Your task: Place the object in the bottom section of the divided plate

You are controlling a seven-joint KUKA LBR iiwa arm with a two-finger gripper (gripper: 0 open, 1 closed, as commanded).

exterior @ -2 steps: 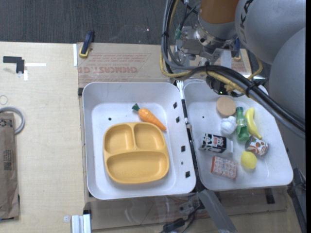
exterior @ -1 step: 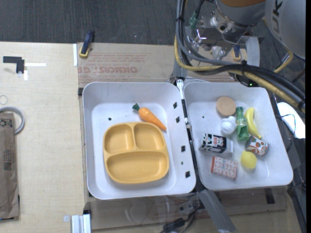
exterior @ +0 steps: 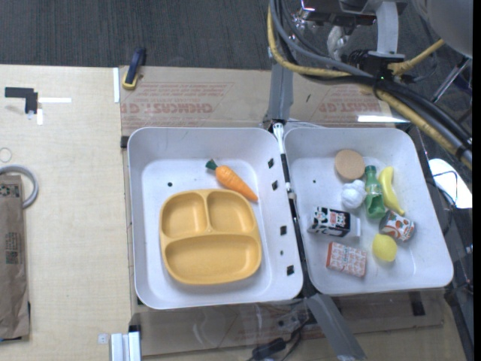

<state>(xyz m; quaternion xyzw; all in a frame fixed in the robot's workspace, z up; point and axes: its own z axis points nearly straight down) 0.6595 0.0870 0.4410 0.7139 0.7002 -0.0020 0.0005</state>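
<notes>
A yellow divided plate [exterior: 212,259] lies in the left bin [exterior: 148,224], with two small sections at the back and one wide section at the front; all three are bare. An orange toy carrot [exterior: 234,180] with a green top lies on the bin floor, just off the plate's back right rim. My gripper [exterior: 340,39] hangs high at the top of the view, behind the seam between the two bins and far from the plate and the carrot.
The right bin [exterior: 425,273] holds several toys: a tan disc [exterior: 349,164], a green bottle [exterior: 373,195], a banana [exterior: 389,189], a white ball [exterior: 352,196], a cow-print carton [exterior: 331,222], a red box [exterior: 346,259], a lemon [exterior: 385,248] and a small can [exterior: 397,228]. Cables trail from the arm at the top right.
</notes>
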